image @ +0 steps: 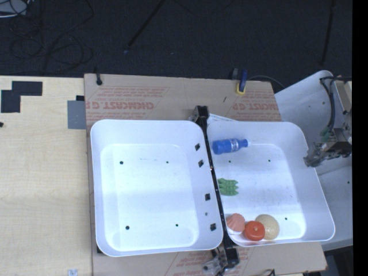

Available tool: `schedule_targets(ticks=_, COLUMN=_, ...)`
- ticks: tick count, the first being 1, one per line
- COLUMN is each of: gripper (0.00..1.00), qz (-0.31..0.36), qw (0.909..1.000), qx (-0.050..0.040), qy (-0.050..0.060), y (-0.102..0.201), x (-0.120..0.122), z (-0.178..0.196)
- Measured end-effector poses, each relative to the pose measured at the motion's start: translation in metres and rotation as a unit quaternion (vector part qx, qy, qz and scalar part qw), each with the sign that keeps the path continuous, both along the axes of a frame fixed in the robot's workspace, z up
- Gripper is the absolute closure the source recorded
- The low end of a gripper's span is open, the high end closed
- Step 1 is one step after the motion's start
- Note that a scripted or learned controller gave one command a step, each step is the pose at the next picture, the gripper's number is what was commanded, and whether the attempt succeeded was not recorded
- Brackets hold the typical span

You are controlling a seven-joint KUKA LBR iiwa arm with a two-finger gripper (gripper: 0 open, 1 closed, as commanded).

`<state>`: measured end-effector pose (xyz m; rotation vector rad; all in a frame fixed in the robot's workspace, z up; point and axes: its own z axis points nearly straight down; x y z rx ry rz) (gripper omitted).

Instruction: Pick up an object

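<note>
A: Start at the near edge. What sits in the right bin?

B: Three small things crowded into its near corner: a red round piece, a pinkish piece touching it on the left, and a pale tan round one touching it on the right. I'd guess they slid there, since the bin's floor curves up into its wall and loose things collect at the edge.

A: And further back?

B: A small green item lies close to the divider between the two bins, apart from the cluster. Beyond that, a blue bottle rests on its side near the far wall, cap end pointing right. It's lying flat, so it could roll if nudged.

A: The left bin?

B: I see only its white floor with a few dark dots on it. Both bins sit on a sheet of cardboard over the wooden bench.

A: Where's the arm?

B: At the far right, outside the right bin's rim, there's a grey mechanism that I take for the gripper. It's too small and blurred to make out, so I can't tell its state, and nothing appears to be held there.

A: So the pick hasn't begun?

B: That's my judgement. Any of the five things could serve. The green item and the bottle stand alone, which should make them easier than the three packed against the wall, where a neighbour could get knocked aside
</note>
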<state>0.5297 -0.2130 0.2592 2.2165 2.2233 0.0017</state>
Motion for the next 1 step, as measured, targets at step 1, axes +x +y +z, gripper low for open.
schedule_targets(ticks=1, gripper=1.0, qz=-0.003, qw=1.0, qx=0.0013, qy=0.004, y=-0.0007, x=-0.0565, z=-0.0121)
